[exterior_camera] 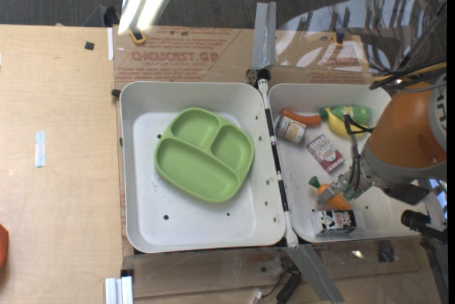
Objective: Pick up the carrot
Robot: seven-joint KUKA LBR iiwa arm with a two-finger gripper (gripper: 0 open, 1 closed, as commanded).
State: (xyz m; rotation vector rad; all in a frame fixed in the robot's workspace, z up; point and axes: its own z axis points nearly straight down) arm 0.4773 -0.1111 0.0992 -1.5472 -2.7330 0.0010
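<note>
Carrot (325, 189) lies in the right bin (298, 228), its orange body touching the tip of the tool (348, 189) and its green top pointing away from the tool toward the bin divider. The tool comes down from the grey arm (409, 136) with its orange band, and sits low over the bin floor right at the carrot. Whether it is apart or closed cannot be told from this slant, and nothing shows the carrot between its parts.

Just below the tool, toward the near wall of the bin, stands a small black and white carton (335, 221), close beside the carrot. Above and slightly left of the tool lies a pink and white packet (324, 153). Further up from the tool sits a yellow and green toy (345, 118), partly hidden by the arm. To the upper left of the tool a small can (290, 128) rests near the divider, with a second orange carrot-like piece (301, 114) just above it.

Well to the left of the tool, across the divider, the left bin (135, 175) holds a green divided plate (205, 153) with 3 compartments. Both bins rest on the worktop (57, 153), which is pale wood.
</note>
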